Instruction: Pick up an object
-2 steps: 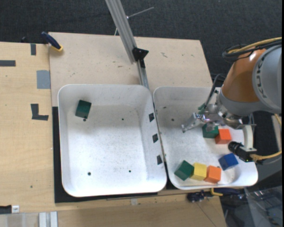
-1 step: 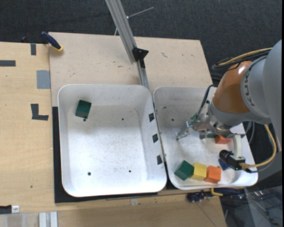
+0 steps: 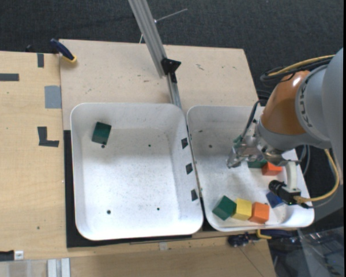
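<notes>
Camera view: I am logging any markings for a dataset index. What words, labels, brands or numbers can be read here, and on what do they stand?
None can be read.
The blocks, such as the green block in the left bin, show plain faces.
The grey tape patches on the bench carry no lettering.

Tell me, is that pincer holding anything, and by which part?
It cannot be told: the pincer sits low in the right bin, and whether anything is between its tips is not visible.
</notes>
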